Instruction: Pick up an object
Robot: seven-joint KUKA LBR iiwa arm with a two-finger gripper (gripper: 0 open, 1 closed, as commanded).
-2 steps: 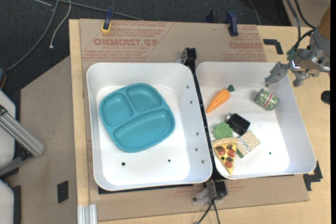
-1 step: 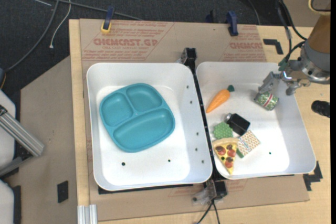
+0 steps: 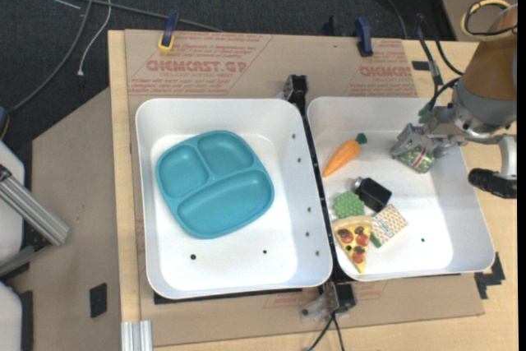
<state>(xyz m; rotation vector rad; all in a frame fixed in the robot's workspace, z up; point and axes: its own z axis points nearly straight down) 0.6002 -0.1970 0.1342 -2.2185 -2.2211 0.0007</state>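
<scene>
I see my hand (image 3: 417,150) in the right bin (image 3: 460,255), closed on a small green object (image 3: 422,161). Carrot (image 3: 341,158), black block (image 3: 373,194) and pizza slice (image 3: 353,241) lie nearby, apart.

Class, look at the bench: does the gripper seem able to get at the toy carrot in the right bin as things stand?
Probably yes. The carrot lies apart from the other toys, with bare bin floor around it, and the gripper hangs over the same bin with nothing between them.
</scene>
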